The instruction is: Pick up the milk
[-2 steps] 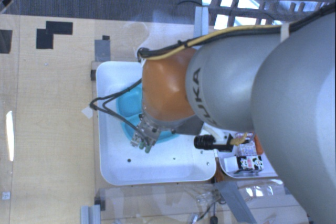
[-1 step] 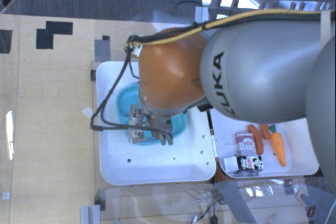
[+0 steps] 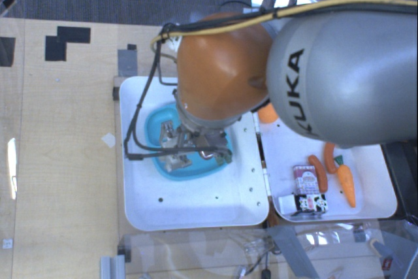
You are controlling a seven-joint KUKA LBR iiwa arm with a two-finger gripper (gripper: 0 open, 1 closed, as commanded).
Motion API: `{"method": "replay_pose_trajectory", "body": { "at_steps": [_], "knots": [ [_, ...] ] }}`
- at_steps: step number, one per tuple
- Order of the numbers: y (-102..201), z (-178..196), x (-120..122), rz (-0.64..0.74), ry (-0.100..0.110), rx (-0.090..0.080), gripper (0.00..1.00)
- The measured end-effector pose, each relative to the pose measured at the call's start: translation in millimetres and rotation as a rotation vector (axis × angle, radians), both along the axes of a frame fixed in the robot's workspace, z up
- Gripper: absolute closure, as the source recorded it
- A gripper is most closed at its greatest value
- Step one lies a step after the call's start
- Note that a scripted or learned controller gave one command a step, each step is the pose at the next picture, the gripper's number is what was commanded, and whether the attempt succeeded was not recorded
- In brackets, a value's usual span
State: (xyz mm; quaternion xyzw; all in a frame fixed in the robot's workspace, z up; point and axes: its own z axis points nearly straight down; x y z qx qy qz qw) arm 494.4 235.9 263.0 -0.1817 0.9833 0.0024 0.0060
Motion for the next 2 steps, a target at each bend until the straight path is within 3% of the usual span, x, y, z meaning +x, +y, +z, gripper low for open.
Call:
{"method": "replay_pose_trajectory", "body": {
  "at_steps": [2],
  "knots": [
    [3, 25, 4, -0.005, -0.018, 0.013, 1.0]
  ]
}}
